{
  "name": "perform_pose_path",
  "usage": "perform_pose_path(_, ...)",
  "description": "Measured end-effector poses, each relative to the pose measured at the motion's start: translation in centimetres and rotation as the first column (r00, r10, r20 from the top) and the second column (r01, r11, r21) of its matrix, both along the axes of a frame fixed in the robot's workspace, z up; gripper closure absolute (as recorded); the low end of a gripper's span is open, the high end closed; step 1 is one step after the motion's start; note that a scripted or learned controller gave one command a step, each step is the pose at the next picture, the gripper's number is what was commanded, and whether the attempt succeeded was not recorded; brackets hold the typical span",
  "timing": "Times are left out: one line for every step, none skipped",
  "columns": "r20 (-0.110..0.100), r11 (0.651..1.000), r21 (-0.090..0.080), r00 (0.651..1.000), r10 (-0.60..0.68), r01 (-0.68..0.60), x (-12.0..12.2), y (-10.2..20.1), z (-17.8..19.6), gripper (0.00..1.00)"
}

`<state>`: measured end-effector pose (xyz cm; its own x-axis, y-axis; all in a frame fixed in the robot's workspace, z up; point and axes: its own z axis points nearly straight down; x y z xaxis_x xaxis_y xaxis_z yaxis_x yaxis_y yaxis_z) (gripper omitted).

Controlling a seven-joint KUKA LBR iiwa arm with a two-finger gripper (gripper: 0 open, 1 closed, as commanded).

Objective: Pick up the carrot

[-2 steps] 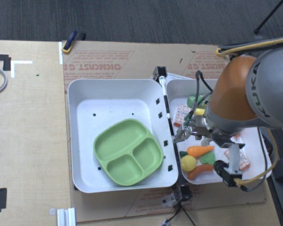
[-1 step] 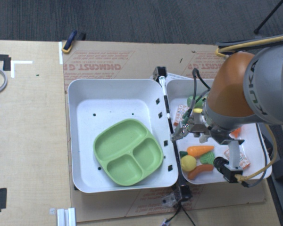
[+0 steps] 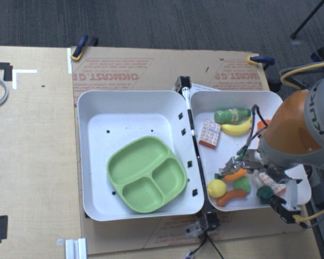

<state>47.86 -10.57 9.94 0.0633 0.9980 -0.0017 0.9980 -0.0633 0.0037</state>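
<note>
The carrot (image 3: 237, 174), a short orange piece, lies in the right bin (image 3: 205, 99) near its front, beside a green leafy toy (image 3: 241, 184). My gripper (image 3: 231, 168) is low in that bin, right over the carrot's left end and touching or nearly touching it. The grey wrist and orange band (image 3: 291, 128) hide the bin's right part.
Around the carrot lie a yellow lemon (image 3: 216, 188), an orange-red sausage-like piece (image 3: 231, 197), a dark green item (image 3: 265, 193), a banana (image 3: 237, 127), a green bottle (image 3: 231, 115) and a small red-white box (image 3: 209, 133). The left bin (image 3: 97, 112) holds a green divided plate (image 3: 147, 174).
</note>
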Motion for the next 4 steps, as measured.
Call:
perform_pose_path(-0.001,1.000,0.005,1.000,-0.002,0.002,0.1,0.1,1.0,1.00)
perform_pose_path(-0.001,1.000,0.005,1.000,-0.002,0.002,0.1,0.2,1.0,0.00)
perform_pose_path(-0.004,0.999,0.001,0.999,0.051,-0.051,7.6,0.9,1.4,0.00)
perform_pose_path(-0.002,0.867,0.000,0.867,0.498,-0.498,2.7,0.5,-0.7,0.00)
